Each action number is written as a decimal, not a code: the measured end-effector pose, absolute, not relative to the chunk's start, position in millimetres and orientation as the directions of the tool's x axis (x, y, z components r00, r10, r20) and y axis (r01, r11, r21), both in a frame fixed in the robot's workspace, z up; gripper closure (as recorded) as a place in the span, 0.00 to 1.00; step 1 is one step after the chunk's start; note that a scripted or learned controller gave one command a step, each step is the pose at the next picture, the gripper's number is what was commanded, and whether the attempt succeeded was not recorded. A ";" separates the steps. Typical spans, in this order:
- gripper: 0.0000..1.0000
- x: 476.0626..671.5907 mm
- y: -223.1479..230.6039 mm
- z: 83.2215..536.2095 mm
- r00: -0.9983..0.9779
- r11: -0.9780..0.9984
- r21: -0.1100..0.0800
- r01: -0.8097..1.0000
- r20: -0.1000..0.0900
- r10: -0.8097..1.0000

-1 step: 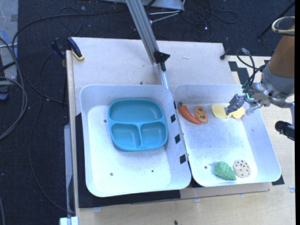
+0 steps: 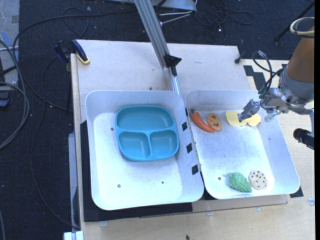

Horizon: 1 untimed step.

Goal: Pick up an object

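In the right bin [image 2: 280, 154] lie an orange-red carrot-like piece [image 2: 201, 121], a small brown pretzel [image 2: 215, 121], a yellow piece [image 2: 234, 118] near the back, a green leafy piece [image 2: 239, 182] and a round cookie [image 2: 258, 179] at the front. My gripper [image 2: 248, 112] reaches in from the right and sits low over the yellow piece, its dark finger covering part of it. The view does not show whether anything is held.
The left bin [image 2: 100, 149] holds a blue divided plate [image 2: 147, 132]. A slanted metal pole [image 2: 152, 24] rises behind the bins. The grey arm with its orange band [image 2: 302, 64] stands at the right edge. Cables lie on the dark floor.
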<state>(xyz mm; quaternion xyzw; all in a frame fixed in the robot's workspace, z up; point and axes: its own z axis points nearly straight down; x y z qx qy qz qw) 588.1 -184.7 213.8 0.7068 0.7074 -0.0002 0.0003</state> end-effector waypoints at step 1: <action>0.00 586.4 -186.2 171.6 0.001 -0.001 -0.001 1.000 0.000 1.000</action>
